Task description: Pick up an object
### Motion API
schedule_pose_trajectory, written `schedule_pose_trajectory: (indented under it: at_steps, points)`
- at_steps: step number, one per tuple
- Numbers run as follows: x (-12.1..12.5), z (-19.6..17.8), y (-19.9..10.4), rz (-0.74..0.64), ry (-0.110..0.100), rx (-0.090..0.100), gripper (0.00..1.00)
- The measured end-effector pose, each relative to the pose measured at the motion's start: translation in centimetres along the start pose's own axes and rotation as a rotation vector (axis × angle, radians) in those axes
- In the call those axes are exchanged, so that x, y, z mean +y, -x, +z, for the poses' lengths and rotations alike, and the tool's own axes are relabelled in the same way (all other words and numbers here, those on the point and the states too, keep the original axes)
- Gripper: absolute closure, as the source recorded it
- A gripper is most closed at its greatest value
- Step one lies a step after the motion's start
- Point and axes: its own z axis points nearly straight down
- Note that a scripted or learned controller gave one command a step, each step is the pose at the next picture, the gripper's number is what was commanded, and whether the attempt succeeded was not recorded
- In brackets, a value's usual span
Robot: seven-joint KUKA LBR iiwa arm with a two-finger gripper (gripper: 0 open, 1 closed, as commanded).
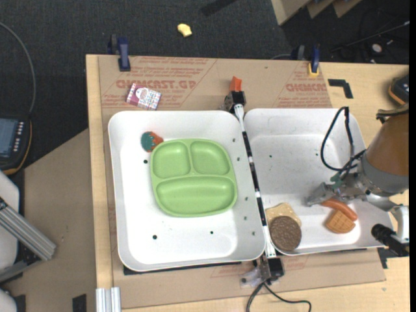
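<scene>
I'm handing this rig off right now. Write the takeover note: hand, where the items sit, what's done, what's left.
Hand: low in the right bin, near its front, beside the orange hot dog. Whether it is open or shut cannot be told from this view, and nothing shows as gripped.
Right bin: hot dog, waffle just in front of it, brown cookie and a bread slice at the front left corner.
Left bin: green divided plate, with a small red and green toy by its back left corner.
Done: arm is down among the items.
Left: confirm a grip and lift an object.
</scene>
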Motion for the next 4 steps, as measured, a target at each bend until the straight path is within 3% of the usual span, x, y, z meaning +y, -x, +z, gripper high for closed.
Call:
schedule_pose_trajectory:
  at_steps: [1, 2, 3, 4]
  points:
    - [-0.9, -0.1, 2.7, -0.001, 0.004, -0.002, 0.0]
    - [-0.1, 0.0, 2.9, -0.005, 0.001, 0.005, 0.0]
    - [-1.9, 0.0, -0.9, -0.005, 0.002, 0.001, 0.0]
    - [-1.8, -4.8, 3.8, 0.0, 0.009, -0.006, 0.0]
